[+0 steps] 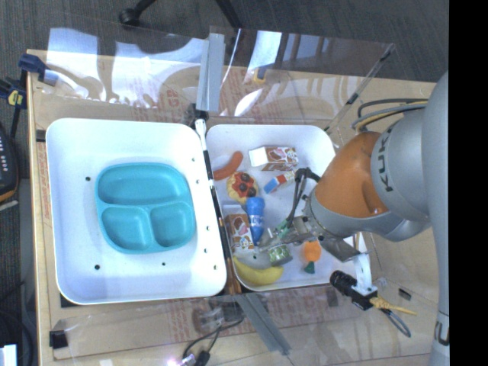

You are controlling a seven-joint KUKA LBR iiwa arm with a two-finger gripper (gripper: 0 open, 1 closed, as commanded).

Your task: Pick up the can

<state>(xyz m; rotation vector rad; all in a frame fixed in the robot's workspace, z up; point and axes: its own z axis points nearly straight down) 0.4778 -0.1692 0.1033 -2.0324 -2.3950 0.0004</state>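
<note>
The can (239, 233), with a brown and white label, lies on its side near the left wall of the right bin (320, 139), just below a blue bottle (255, 215). My gripper (284, 233) is low in that bin, to the right of the can and the bottle, over a grey and green piece (274, 255). A small gap separates it from the can. The arm's orange band (347, 185) and grey wrist cover the bin's right part.
Around the gripper lie a banana (258, 273), an orange carrot (310, 252), a pizza toy (242, 184), a sausage (227, 164), a small carton (274, 157) and a red-and-white tube (278, 180). The left bin (69, 265) holds a blue divided plate (145, 207).
</note>
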